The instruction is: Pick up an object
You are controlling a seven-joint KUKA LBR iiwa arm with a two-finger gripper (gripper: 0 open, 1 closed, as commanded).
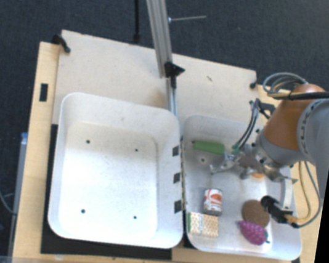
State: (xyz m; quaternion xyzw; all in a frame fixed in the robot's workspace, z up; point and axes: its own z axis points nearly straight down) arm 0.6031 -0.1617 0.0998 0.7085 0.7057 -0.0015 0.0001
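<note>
Nothing lifted yet: the pick-up is all still to do.

The gripper hangs low over the far part of the right bin, and from this slanted view I cannot tell how it is set; nothing shows in it, so I judge no object has been taken. Nearest to it is the green object, lying flat just to its far-left, close but seemingly apart. The small red-and-white can stands a little nearer to the viewer, below the gripper in the view. Farther off, along the near edge, lie the patterned box, the purple object and the brown round object. The left bin sits beside it, well apart from the arm.
</note>
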